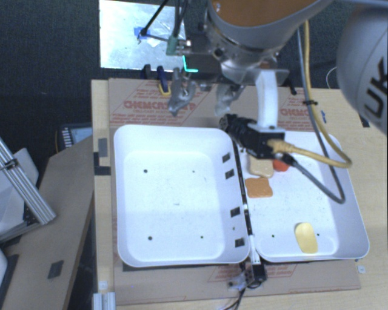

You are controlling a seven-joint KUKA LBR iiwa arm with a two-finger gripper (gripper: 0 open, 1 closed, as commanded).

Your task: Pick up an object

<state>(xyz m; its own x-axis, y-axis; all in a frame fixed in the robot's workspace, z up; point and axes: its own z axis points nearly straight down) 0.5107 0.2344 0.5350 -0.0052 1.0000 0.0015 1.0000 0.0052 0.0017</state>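
Arm (260, 18): grey with an orange band, fills the top right of the frame, wrist hanging over the back edge of the counter (142, 103).

Left bin (176, 200): centre-left of frame, bare white floor, nothing to pick.

Right bin (339, 206): lower right of frame, holds all the candidates.

Yellow piece (306, 237): near the right bin's lower edge, alone, well apart from the others.

Orange-brown piece (260, 189): close to the divider between the bins, mid-height.

Pale tan slice (260, 167): just above the orange-brown piece and nearly touching it.

Small red piece (280, 164): just right of the tan slice, partly hidden, shape unclear.

End effector (225, 100): top centre, beyond the upper rims of both bins. Cannot tell from this angle how far open it is. No object seen in it.

Progress, my reading: nothing lifted, every object lies on the bin floor. Approach, descent, grasp and lift all remain. The yellow piece looks the easiest target, being isolated; the cluster by the divider is crowded.
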